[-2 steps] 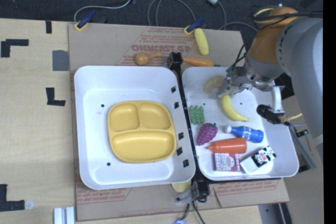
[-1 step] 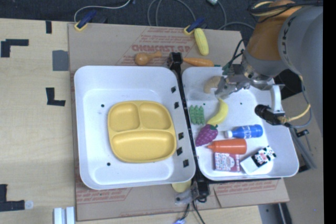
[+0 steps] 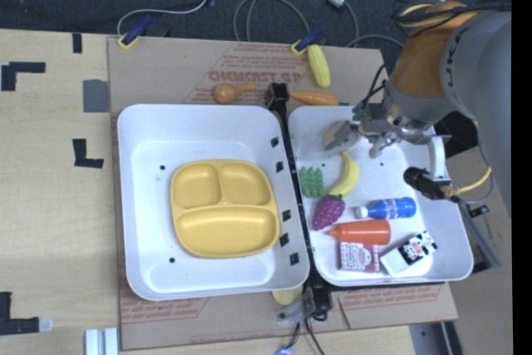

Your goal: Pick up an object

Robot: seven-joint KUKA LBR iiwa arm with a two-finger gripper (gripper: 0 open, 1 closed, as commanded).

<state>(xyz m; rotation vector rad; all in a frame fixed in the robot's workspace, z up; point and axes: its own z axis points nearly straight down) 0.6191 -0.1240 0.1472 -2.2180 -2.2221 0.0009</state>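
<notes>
Fingers (image 3: 337, 135) spread apart, nothing between them; gripper (image 3: 359, 137) hangs over the upper part of the right bin (image 3: 460, 258), tips pointing toward the divider side. So no pick made yet as far as this shows, and the task looks to be at approach stage. Closest candidate is the banana (image 3: 350, 175), lying just below the fingers, apart from them, flat on the bin floor. Next to it, left, a green block (image 3: 312, 180), and below that a purple grape bunch (image 3: 327, 211). Further down: blue bottle (image 3: 391, 208) on its side, an orange-topped carton (image 3: 361, 245), a black-and-white box (image 3: 413, 250) in the lower corner. Left bin (image 3: 133, 137) carries a yellow divided plate (image 3: 224, 208). Outside the bins on the worktop (image 3: 50, 204): a corn cob (image 3: 319, 66), a carrot (image 3: 314, 98), a small wooden piece (image 3: 229, 92). Left to do, judging from this: descend, close on one item, lift. Banana's curve and flat lie could make the grasp slip.
</notes>
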